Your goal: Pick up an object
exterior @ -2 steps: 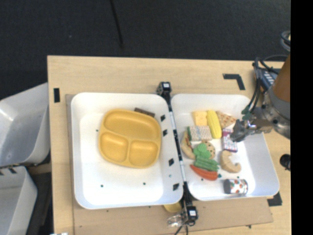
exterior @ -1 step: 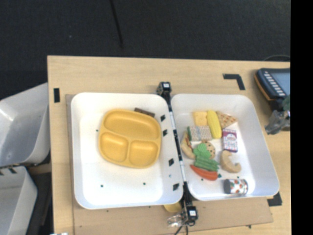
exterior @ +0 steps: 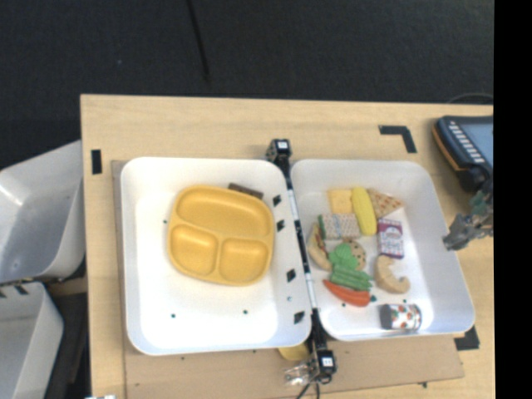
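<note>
- The pale wooden surface point(exterior: 191, 127) sits against a dark background, bearing two shallow white bins side by side.
- The left bin point(exterior: 150, 306) holds a yellow three-compartment plate point(exterior: 221, 234), with a small dark item point(exterior: 246, 191) just beyond the plate's far rim.
- The right bin point(exterior: 445, 293) holds a cluster of toy foods toward its left half: a yellow corn cob point(exterior: 363, 210), a tan cracker point(exterior: 339, 200), a green leafy piece point(exterior: 347, 260), a red pepper point(exterior: 347, 294), a purple packet point(exterior: 391, 241), a curved croissant point(exterior: 391, 276).
- A small can point(exterior: 401, 316) lies alone near the bin's near edge.
- The bin's right half is bare white floor.
- The tool point(exterior: 470, 227) hangs at the surface's right edge, outside the bin's right rim; I cannot tell how its fingers stand.
</note>
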Action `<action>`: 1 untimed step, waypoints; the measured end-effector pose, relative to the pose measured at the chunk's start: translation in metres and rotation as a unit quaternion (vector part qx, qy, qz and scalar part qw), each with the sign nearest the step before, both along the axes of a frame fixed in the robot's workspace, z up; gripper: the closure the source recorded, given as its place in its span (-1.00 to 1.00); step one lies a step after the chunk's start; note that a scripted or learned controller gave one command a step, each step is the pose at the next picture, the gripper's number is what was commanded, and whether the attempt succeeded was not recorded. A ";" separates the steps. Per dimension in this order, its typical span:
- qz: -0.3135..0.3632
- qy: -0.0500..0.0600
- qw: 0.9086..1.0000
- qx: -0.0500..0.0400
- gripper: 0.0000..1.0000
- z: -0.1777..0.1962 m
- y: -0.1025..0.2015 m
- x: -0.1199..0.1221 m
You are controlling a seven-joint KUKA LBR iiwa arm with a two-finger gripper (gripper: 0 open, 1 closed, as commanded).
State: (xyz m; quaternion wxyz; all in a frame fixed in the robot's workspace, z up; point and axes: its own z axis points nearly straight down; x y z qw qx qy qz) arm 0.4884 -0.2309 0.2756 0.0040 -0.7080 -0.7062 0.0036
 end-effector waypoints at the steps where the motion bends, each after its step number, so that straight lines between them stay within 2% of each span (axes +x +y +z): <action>1: 0.006 -0.003 1.000 0.001 1.00 -0.008 0.095 0.003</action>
